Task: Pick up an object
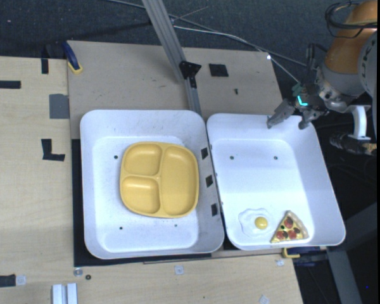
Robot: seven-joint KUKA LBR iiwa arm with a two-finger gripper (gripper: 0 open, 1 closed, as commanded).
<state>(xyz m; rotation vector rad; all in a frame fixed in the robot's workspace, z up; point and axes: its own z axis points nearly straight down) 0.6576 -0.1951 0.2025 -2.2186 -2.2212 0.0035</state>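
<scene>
Mounted above the bench [145,68] and fixed, looking down at a slant so that both white bins sit side by side near mid-frame, the left bin [92,170] and the right bin [316,170] each seen whole. Set far enough back to take in bare bench top on the left and behind the bins, plus dark floor along the top. Faces so that the arm [351,49] enters at the upper right corner.

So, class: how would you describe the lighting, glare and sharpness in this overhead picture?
Camera view: even, soft light; the white bins look bright but keep detail; the yellow divided plate shows mild sheen; the gripper and orange-banded arm are slightly blurred.
</scene>
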